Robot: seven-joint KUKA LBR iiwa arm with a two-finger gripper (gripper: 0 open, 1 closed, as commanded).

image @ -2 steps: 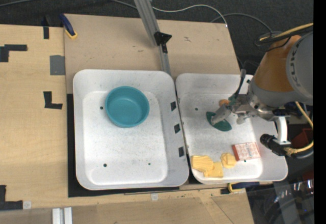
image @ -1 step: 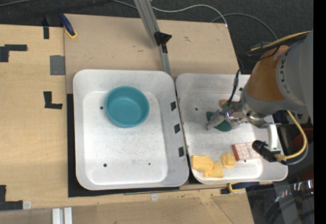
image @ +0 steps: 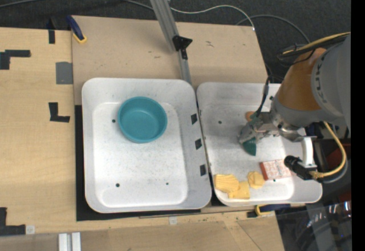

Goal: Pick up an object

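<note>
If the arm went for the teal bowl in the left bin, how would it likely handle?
The teal bowl looks rigid, probably light plastic. Sitting upright on a flat base, it seems unlikely to roll. Its smooth, rounded rim might slip between fingers.

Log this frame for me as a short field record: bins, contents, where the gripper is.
left bin: holds a teal bowl, upright, toward the far side
right bin: holds a dark green object, yellow pieces near the front edge, a small red and white packet
gripper: low in the right bin, right above the dark green object
contact: cannot tell whether it touches the green object
arm: reaches in from the right
task status: nothing visibly lifted
</note>
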